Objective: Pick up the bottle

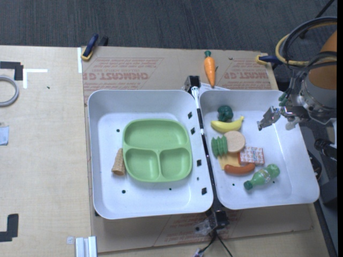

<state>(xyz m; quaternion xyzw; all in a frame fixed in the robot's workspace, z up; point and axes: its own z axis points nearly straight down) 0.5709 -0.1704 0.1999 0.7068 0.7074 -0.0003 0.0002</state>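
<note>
Your bottle (262, 176) lies on its side near the right bin's (305, 189) front edge, just beside the sausage (239, 169). The gripper (270, 116) hangs near the back-right corner, well apart, fingers spread, nothing between them.

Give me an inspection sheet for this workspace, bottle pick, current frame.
Surface: two shallow white bins side by side on brown printed cardboard over a pale bench.
Job's things: green plastic bottle lying on its side, right bin, near front.
Clutter: right bin holds toy banana, broccoli, sausage, red-and-white packet; left bin holds green three-compartment tray and a waffle cone; toy carrot on the cardboard behind the bins.
Grippers: gripper over the right bin's back right, apart from the bottle.
Cables: black and yellow loops by the arm.
Surroundings: dark carpet.
</note>
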